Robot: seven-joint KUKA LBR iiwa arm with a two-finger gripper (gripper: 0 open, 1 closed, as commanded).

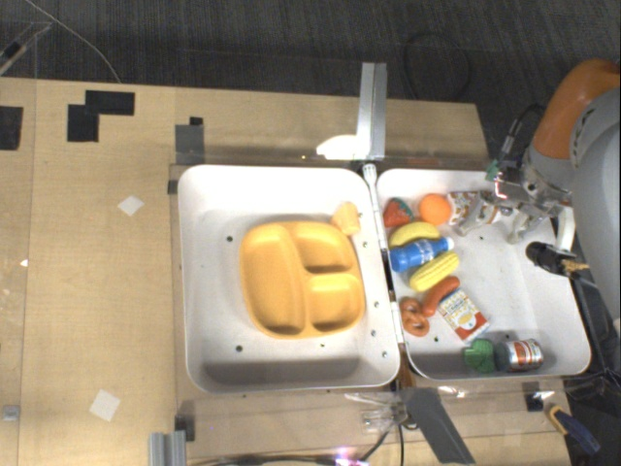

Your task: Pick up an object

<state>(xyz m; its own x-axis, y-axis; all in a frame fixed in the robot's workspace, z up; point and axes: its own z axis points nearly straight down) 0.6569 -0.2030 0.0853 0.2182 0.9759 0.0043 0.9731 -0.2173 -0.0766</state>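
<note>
Nearest the camera, along the front edge of the right bin, a soda can lies on its side just beside a small green piece; both sit apart from the crowd, so either looks like the easiest pick, though the can may roll if it is nudged along its round side. A little farther back, a red-and-white carton lies flat next to a pretzel, and both are low and thin, so they would be hard to get under. Beyond them a tight cluster hugs the bin's left wall: a corn cob, a blue bottle, a banana and an orange, touching or nearly so, where a descent risks catching two at once. In the left bin a yellow divided tray rests with a small pale piece at its far corner. Farthest back, the hand hangs over the far part of the right bin, with nothing between its fingers; I cannot tell whether they stand apart or together. A good try would centre over one isolated thing and come straight down.
</note>
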